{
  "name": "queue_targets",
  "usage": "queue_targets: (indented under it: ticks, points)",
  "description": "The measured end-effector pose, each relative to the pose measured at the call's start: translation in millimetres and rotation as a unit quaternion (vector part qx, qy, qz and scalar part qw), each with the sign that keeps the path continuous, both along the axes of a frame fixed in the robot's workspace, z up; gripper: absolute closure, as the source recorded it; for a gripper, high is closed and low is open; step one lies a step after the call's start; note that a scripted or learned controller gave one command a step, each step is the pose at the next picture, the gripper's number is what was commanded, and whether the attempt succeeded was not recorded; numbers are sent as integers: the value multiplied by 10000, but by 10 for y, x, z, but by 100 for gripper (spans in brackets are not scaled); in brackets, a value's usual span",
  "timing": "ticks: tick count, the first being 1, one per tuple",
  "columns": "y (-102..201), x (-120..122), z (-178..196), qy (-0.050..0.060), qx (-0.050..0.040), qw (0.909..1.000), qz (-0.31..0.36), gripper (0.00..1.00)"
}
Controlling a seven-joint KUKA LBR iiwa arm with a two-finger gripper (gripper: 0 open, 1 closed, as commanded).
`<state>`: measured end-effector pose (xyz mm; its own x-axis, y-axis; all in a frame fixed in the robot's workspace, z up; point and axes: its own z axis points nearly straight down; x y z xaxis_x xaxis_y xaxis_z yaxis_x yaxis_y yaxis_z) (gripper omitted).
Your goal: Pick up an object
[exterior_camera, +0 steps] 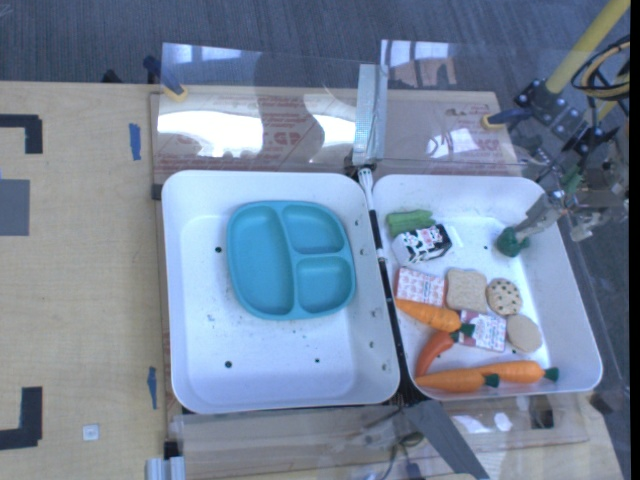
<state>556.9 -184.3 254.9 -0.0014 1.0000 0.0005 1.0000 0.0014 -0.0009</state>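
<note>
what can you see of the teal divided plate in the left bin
The teal divided plate is a rounded-square dish of matte plastic by its look, split by raised ridges into three compartments: one large along its left side and two smaller on the right. It lies flat and right way up, turned slightly askew, on the floor of the left white bin, nearer the bin's far wall. Nothing lies in its compartments and only the bin floor touches it.

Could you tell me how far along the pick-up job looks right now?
Nothing looks picked yet. The claw sits low at the right bin's far right edge, apparently touching a small green object; whether it grips it I cannot tell. The carrots, cookie and bread slice lie in the bin. Left: a secure grasp and lift.
</note>
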Motion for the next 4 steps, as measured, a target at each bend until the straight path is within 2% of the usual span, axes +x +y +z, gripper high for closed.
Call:
queue_targets:
  ticks: [1,2,3,4]
  points:
    - [347,458,-1394,47,10,9998,-190,0]
    - [-164,177,-1626,-39,23,9993,-380,0]
    - [-131,199,-965,-42,-12,9974,-720,0]
    - [28,-380,-1630,-75,-23,9984,-564,0]
